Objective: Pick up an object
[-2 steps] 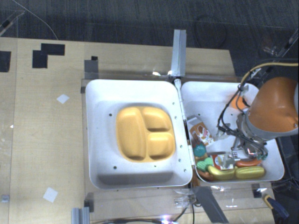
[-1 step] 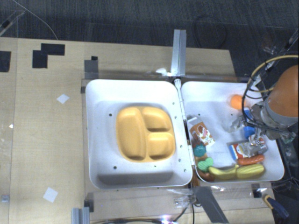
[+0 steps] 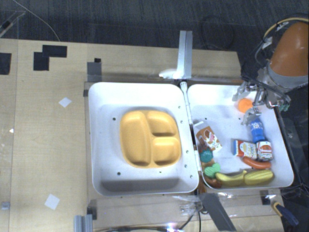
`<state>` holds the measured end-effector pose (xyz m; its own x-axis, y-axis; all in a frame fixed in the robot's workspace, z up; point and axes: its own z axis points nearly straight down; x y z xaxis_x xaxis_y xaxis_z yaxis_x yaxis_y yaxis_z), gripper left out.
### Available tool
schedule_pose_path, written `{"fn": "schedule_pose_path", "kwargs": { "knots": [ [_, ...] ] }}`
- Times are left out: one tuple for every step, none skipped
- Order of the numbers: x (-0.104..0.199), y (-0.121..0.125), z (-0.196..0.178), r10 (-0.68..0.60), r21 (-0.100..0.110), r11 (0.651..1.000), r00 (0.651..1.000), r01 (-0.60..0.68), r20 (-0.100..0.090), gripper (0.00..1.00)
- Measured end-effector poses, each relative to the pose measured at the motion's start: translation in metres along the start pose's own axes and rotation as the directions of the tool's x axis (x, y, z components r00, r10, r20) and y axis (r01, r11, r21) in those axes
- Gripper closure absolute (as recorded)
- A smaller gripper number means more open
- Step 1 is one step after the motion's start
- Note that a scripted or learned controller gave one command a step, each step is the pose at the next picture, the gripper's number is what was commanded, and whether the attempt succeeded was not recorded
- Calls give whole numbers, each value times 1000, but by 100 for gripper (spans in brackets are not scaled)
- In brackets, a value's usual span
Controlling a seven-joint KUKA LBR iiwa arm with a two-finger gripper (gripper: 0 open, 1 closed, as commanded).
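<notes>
The right bin (image 3: pixel 285 144) holds several small objects. An orange ball (image 3: pixel 245 105) lies near its far edge, with a blue bottle (image 3: pixel 257 129) just in front of it. My gripper (image 3: pixel 251 97) hangs over the bin's far right corner, right above the orange ball. Its fingers stand spread, one on each side of the ball, and nothing is clamped between them. The arm's orange band (image 3: pixel 289 52) rises behind it.
Also in the right bin: a red-and-white packet (image 3: pixel 251 150), a red sausage (image 3: pixel 256 164), yellow toy food (image 3: pixel 244 178), green (image 3: pixel 211 169) and teal (image 3: pixel 206 155) pieces, and a brown-and-white packet (image 3: pixel 207 139). A yellow divided tray (image 3: pixel 148 138) lies in the left bin (image 3: pixel 101 129).
</notes>
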<state>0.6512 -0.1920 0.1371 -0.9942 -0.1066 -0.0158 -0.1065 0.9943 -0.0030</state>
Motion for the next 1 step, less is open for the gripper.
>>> {"fn": "schedule_pose_path", "kwargs": {
  "knots": [
    [-15, -9, 50, 159, -1, 987, 987, -159, -22, 0]
  ]
}}
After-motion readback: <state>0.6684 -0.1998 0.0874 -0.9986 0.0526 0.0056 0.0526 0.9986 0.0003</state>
